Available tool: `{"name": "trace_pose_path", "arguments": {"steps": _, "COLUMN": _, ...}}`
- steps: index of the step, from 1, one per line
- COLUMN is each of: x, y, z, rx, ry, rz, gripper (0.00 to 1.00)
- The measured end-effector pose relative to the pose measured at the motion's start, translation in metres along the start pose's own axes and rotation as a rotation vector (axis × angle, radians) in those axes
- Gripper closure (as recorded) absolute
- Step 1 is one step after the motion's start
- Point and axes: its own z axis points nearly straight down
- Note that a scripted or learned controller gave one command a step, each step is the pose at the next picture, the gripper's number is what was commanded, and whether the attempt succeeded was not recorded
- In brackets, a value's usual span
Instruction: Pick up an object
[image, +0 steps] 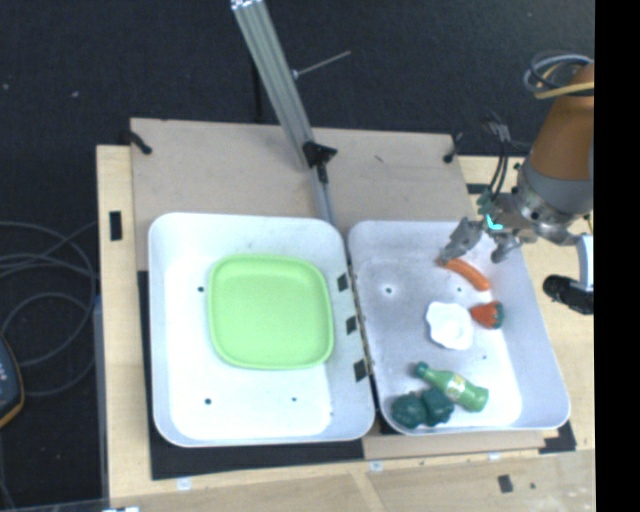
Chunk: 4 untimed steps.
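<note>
Tan bench (240, 165) on dark floor. Left bin (180, 400): green plate (270, 311). Right bin (535, 395): orange carrot (468, 273), upper right, beneath the spread-fingered, unloaded gripper (484, 243); green bottle (453, 387) lower.

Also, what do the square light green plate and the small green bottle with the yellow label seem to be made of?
The square light green plate looks like moulded plastic: one even colour, rounded corners, a dull matt surface. The small green bottle with the yellow label also looks like plastic, probably a toy, with a slight gloss on its side. The picture is too coarse to be sure about either.
</note>
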Motion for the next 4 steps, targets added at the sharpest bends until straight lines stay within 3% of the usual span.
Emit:
{"name": "trace_pose_path", "arguments": {"steps": 1, "x": 0.0, "y": 0.0, "z": 0.0, "rx": 0.0, "ry": 0.0, "rz": 0.0, "gripper": 0.0}}
{"name": "trace_pose_path", "arguments": {"steps": 3, "x": 0.007, "y": 0.011, "z": 0.099, "rx": 0.005, "ry": 0.0, "rz": -0.001, "gripper": 0.0}}
{"name": "trace_pose_path", "arguments": {"steps": 4, "x": 0.006, "y": 0.01, "z": 0.122, "rx": 0.002, "ry": -0.001, "rz": 0.0, "gripper": 0.0}}
